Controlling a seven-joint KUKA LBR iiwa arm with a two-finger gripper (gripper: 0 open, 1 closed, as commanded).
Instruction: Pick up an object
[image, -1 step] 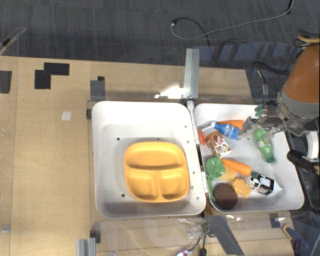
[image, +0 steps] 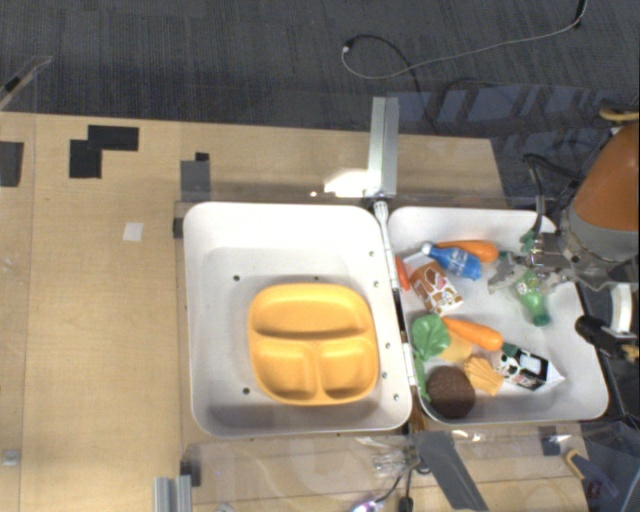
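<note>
Brown ball (image: 451, 391) sits lowest in frame, bottom left corner of right bin (image: 590, 400). Left bin (image: 215, 300) on the desk (image: 90, 330) holds a yellow divided tray (image: 313, 340). Right bin clutter: snack pack (image: 436, 287), blue bottle (image: 455, 261), green leaf toy (image: 431, 334), carrot (image: 475, 333), small carton (image: 527, 368). Gripper (image: 533, 272) hangs at right-centre over a green object (image: 535, 301), likely the target; fingers' state cannot be told. Best approach: centre on it, descend straight, stay off the bin wall.
</note>
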